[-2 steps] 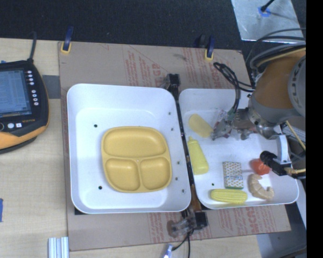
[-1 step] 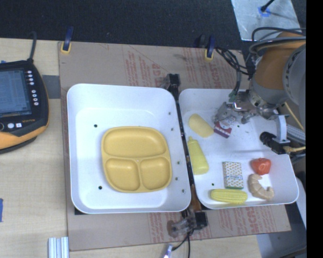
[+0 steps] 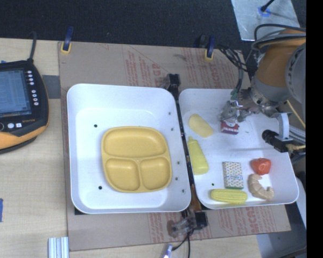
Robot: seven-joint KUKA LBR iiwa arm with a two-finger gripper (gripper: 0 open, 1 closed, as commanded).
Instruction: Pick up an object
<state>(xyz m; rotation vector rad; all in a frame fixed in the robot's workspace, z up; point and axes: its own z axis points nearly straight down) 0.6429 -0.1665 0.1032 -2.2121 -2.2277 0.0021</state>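
My gripper [image 3: 232, 113] hangs low over the back of the right bin [image 3: 204, 98], directly above a small red and white object [image 3: 230, 126] that sits just under its fingertips. In the same bin lie a pale yellow oval piece [image 3: 201, 126], a long yellow piece [image 3: 197, 156] by the left wall, a corn cob [image 3: 228, 196], a small patterned cracker box [image 3: 232, 174], a red tomato-like piece [image 3: 261, 166] and a tan curved piece [image 3: 259, 188]. The view does not show whether the red and white object sits between the fingers.
The left bin [image 3: 81, 106] holds a yellow divided plate [image 3: 135, 158]. A tablet in an orange case [image 3: 13, 104] lies on the bench at the far left. Blue clamps [image 3: 67, 39] pin the cardboard at the back. Cables run near the arm at the right.
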